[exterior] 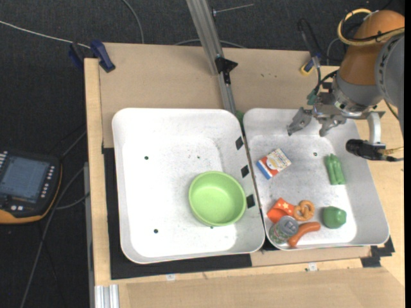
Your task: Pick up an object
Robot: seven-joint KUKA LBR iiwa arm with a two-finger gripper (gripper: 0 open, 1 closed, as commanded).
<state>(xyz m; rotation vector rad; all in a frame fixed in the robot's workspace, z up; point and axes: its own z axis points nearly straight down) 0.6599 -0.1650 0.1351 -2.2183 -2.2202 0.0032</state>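
My gripper [313, 125] hovers over the far part of the right bin [359, 172], its two grey fingers spread apart with nothing between them. Below it, near the bin's left side, lies a small red, white and blue carton [273, 163]. A green oblong piece [334, 170] lies to the right. At the near end sit an orange piece [281, 208], a pretzel [305, 208], a round green item [333, 217], a grey lid-like disc [284, 228] and a red sausage [302, 233].
The left bin [138, 146] holds a light green bowl [217, 198]. A metal pole [209, 37] slants in from the top to the strip between the bins. A handheld pendant [26, 185] lies left of the bench. Blue clamps [99, 55] grip the bench's far edge.
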